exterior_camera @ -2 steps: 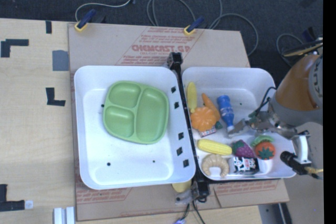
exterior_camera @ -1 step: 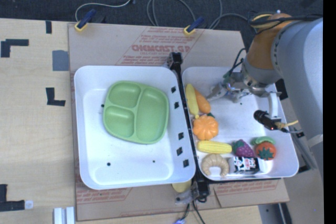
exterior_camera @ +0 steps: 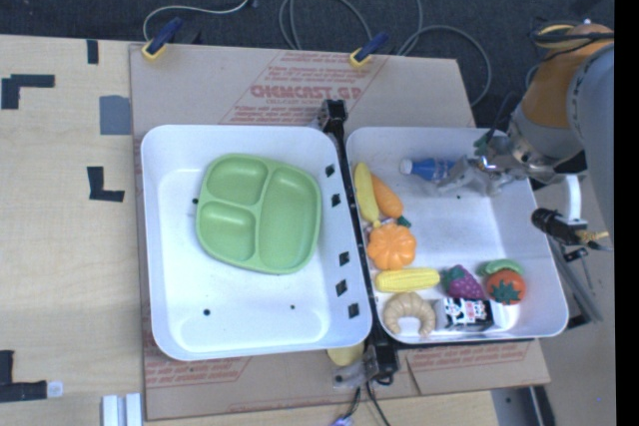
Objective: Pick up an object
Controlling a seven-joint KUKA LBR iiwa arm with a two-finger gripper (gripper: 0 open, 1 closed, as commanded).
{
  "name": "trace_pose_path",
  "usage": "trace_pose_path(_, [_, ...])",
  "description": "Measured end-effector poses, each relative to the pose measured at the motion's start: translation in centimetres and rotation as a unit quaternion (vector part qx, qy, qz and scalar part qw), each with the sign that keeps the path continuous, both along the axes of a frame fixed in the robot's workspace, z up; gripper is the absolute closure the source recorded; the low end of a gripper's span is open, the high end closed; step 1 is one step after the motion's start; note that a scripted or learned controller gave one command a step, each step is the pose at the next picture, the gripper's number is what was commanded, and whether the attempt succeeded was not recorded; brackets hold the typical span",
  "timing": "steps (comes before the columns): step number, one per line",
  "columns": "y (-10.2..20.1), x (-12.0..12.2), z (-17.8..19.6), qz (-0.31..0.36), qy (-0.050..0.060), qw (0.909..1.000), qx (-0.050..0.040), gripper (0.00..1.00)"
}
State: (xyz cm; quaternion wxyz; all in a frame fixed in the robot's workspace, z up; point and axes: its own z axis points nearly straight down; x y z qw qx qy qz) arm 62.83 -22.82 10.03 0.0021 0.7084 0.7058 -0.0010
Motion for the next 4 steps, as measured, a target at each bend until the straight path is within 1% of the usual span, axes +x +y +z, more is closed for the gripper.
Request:
trace_pose_path(1, [7.9,3.7,-1.1,0.005,0.012,0.9999,0.0001,0.00])
trace_pose_path(2, [0.6,-1.4,0.3,-0.002,0.002,1.0000,0.0001,0.00])
trace_pose_path(3, [7.2,3.2,-1.9,0.008,0.024,0.9997,-0.0027,0.00])
trace_pose_path(4, [-0.1,-5.2,-1.3,-0.002,-0.001,1.0000,0.0001,0.00])
